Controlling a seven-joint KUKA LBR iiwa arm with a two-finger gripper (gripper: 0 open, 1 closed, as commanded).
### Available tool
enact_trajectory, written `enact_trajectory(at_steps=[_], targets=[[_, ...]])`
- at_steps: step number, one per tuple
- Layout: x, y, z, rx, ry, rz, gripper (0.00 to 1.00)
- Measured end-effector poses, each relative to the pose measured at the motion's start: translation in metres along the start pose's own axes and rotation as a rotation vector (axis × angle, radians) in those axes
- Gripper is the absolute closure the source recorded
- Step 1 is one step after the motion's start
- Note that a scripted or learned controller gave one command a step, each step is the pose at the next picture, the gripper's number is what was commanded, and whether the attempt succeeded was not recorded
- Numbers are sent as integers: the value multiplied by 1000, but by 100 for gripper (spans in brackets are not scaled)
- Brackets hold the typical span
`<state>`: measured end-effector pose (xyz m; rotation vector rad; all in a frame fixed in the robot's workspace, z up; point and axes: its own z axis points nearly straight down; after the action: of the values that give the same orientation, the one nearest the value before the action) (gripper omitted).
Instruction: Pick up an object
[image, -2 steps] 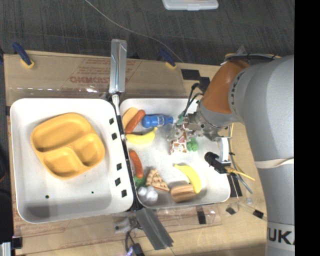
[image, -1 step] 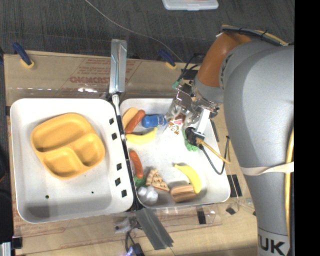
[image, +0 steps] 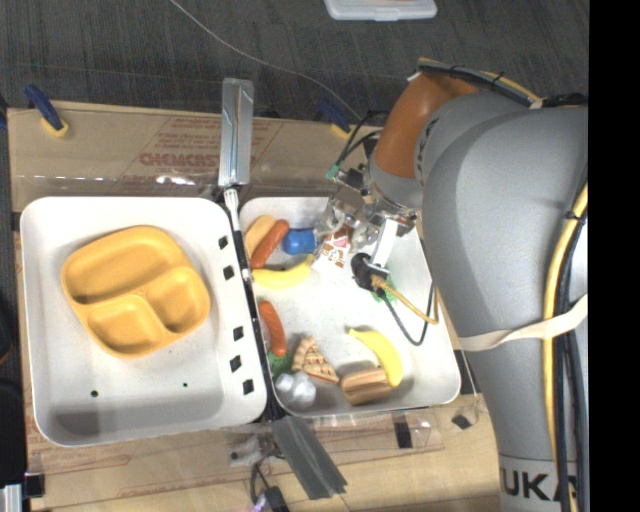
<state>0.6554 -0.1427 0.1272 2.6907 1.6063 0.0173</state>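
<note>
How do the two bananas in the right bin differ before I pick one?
The upper banana lies near the bin's left wall, close under the hot dog and blue piece; the lower banana lies toward the bin's near right part, beside the sandwich. The upper one lies nearly level across the view; the lower one runs diagonally. The upper one sits nearer the gripper. Both are yellow and curved.

"UKA" on the arm base (image: 535, 485)

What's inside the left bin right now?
The left bin holds one yellow divided tray, lying toward its upper left and showing three compartments with nothing visible in them. Whatever lies beneath the tray is covered, so I can't tell.
</note>
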Motion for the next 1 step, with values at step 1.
enact_trajectory(at_steps=[1], targets=[[-41,-8,-57,13,-7,180,100]])
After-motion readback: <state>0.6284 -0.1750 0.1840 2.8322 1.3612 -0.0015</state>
